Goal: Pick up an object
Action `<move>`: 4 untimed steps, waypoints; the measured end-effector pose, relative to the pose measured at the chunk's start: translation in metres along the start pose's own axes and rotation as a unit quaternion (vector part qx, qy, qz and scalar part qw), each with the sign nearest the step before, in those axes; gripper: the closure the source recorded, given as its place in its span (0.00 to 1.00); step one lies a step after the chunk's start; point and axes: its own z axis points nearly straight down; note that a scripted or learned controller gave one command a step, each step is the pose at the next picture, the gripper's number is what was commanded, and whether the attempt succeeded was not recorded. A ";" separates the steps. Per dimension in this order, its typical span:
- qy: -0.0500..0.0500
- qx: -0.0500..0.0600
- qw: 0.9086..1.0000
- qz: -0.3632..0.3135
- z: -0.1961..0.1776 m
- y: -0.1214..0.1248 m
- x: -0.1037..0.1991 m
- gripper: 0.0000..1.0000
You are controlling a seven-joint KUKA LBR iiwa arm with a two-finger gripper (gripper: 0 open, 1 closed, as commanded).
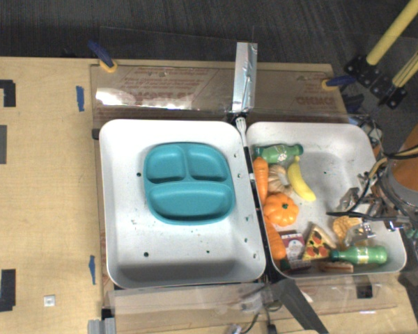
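Observation:
The right bin (327,141) holds the toy food. A green bottle (279,152) lies at its far left, with a carrot (261,177) and a yellow banana (301,184) just below it. An orange pumpkin (281,210) sits mid-left. Near the front edge are a dark red box (292,245), a pizza slice (319,241) and a second green bottle (359,256) lying on its side. My gripper (366,213) hangs low over the bin's right side, just above a small yellow-orange item (344,225) and the second bottle. Cables and the wrist hide its tips.
The left bin (125,249) carries a teal divided plate (189,182). A silver upright post (244,75) stands behind the divider between the bins. The arm's orange band (412,174) is at the right rim. Yellow-legged stands (397,26) are at the far right.

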 end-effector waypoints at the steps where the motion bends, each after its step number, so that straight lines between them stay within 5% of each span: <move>1: 0.009 -0.005 0.987 -0.162 0.017 0.003 -0.057 1.00; 2: 0.007 -0.007 0.962 -0.272 -0.092 0.035 -0.153 1.00; 3: 0.009 -0.008 0.963 -0.268 -0.101 0.046 -0.178 1.00; 4: 0.009 -0.007 0.970 -0.243 -0.119 0.029 -0.177 1.00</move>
